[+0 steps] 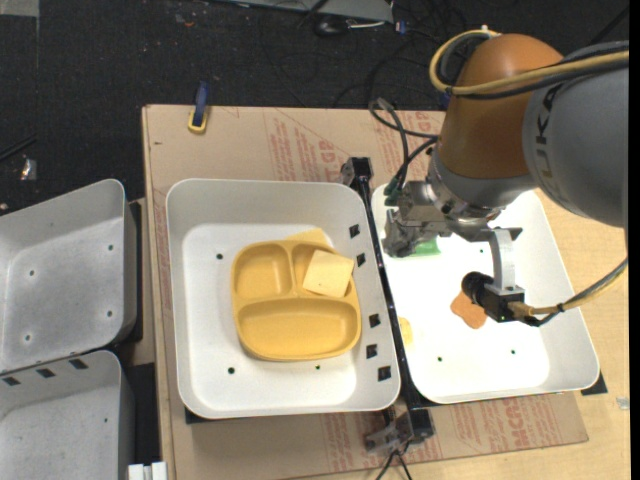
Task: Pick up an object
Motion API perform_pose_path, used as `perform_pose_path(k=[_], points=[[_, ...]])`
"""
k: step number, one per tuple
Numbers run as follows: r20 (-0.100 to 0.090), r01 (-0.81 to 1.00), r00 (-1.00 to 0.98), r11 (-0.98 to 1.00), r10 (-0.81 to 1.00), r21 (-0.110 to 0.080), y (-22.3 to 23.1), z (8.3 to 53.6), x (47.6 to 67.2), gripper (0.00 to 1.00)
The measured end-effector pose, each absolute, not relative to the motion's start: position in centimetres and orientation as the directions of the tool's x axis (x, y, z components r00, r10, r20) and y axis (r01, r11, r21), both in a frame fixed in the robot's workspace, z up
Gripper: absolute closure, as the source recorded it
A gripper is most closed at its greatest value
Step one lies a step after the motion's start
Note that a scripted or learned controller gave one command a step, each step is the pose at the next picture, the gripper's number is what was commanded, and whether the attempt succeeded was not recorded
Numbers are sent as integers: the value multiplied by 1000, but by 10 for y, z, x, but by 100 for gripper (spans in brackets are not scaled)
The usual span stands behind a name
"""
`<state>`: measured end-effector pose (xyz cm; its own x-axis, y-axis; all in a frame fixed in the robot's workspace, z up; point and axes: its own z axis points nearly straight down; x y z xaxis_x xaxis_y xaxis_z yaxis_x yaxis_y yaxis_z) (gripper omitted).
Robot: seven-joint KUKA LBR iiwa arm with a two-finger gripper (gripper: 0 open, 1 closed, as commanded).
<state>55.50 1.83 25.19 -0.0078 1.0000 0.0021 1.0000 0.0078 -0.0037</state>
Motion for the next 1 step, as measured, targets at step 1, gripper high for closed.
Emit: perform_pose_path(k=[1], points=[[2,1000,-8,8,1000,-4,69,233,530,100]])
